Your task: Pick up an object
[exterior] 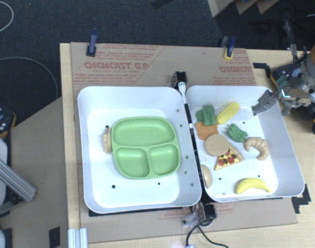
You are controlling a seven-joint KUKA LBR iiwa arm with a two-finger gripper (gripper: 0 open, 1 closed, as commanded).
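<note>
grey metal hand (pixel 264 103) with dark cables and green-tinted fittings.

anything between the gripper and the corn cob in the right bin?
Nothing visible. The gripper sits at the right bin's upper right edge; bare white floor lies between it and the corn cob. The broccoli lies below that path.

The arm (pixel 302 81) is cut off at the right edge, its tool (pixel 263 103) too blurred to read.

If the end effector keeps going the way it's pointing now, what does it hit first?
Probably the corn. The end effector sits at the right bin's upper right, pointing left across it; its height above the bin is unclear, so it might pass over.
</note>
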